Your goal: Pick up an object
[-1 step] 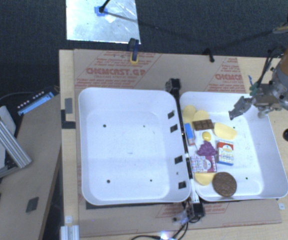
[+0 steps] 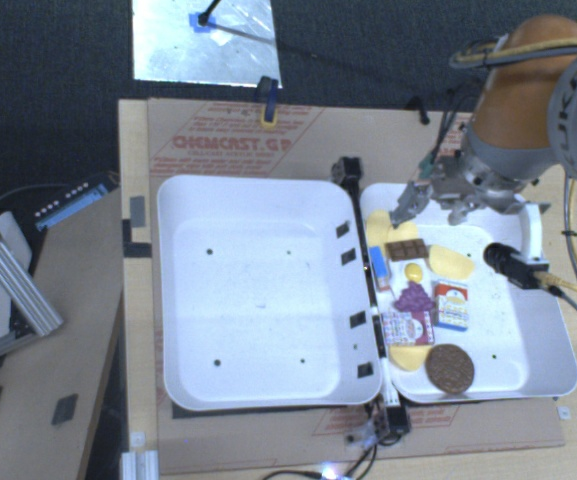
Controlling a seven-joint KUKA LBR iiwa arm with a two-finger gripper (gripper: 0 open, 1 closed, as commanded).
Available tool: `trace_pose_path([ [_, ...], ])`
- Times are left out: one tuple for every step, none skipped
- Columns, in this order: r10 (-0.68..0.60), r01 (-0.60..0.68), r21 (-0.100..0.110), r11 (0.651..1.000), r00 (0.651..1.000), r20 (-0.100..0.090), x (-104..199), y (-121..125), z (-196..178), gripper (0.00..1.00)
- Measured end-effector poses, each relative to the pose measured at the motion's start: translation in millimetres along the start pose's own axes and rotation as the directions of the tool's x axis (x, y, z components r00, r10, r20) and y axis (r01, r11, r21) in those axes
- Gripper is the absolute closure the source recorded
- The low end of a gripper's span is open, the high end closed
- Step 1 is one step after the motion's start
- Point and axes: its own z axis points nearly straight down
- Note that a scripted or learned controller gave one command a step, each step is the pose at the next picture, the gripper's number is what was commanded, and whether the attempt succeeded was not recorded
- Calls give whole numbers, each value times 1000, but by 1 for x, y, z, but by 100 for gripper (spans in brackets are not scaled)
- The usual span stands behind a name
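— What is seen at the right of the frame?

— The grey arm with its orange band (image 2: 538,63) is seen reaching in from the upper right. Its gripper (image 2: 433,208) is held over the upper part of the right bin (image 2: 543,353). Two fingers are seen spread apart, one finger (image 2: 406,208) down toward the bin's upper left corner and the other (image 2: 460,211) further right. Nothing is seen between them, so the claw is read as open and holding nothing.

— Where are the objects placed?

— All are gathered in the left half of the right bin. A brown chocolate bar (image 2: 405,250) lies just below the left finger, resting partly on a yellow piece (image 2: 378,230). A second yellow piece (image 2: 451,262) lies to the bar's right. A thin blue item (image 2: 376,263) is set along the bin's left wall. Lower down, a purple bunch of grapes (image 2: 415,296) is seen, with a red and white carton (image 2: 452,304) just beside it on the right and a small printed packet (image 2: 408,326) below. A round brown cookie (image 2: 450,367) lies near the bin's lower edge, touching a yellow item (image 2: 404,356) at its left.

— And the left bin (image 2: 258,288)?

— It is seen in the middle of the frame, side by side with the right one.
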Motion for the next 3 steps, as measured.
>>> trace_pose_path([
  [3, -3, 3, 1000, 1000, 0, 59, 0, 58, 0],
  [8, -8, -2, 1000, 1000, 1, 55, 1, 44, 100],
  [13, -13, 5, 1000, 1000, 2, 30, -57, 55, 100],
])
